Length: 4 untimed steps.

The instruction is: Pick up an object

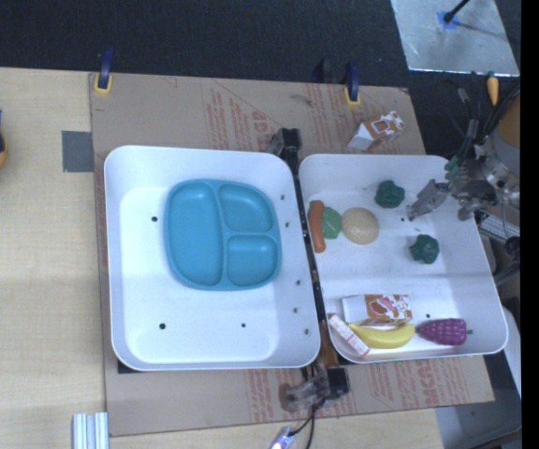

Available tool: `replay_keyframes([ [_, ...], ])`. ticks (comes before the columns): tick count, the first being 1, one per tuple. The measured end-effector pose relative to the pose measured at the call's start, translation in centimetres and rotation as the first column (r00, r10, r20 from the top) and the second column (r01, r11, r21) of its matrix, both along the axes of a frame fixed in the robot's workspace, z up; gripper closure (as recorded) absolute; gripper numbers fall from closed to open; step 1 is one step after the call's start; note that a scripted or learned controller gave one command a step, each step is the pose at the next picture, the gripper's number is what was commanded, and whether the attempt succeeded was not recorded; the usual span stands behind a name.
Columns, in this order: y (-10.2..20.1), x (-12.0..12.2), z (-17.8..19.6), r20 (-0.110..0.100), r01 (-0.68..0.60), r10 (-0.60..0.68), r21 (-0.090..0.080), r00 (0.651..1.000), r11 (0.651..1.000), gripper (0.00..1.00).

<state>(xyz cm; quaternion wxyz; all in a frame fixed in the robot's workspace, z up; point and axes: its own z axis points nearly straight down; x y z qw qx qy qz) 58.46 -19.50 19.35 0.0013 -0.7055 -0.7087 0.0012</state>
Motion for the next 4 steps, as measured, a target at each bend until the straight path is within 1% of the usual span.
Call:
replay_keyframes([
  [1,-1.7,-1.3,-4.6,-0.001,0.000,0.000,-0.001,1.000,1.000,0.00],
  [2,2.5,-2.1,-10.2,-0.001,-0.001,0.001,0.000,1.000,1.000,0.00],
  [3,2.1,7.2,-7.9,0.003,0.001,-0.001,0.000,1.000,1.000,0.00],
  [4,2.1,7.2,-6.8,0.001,-0.004,0.004,-0.001,1.000,1.000,1.00],
])
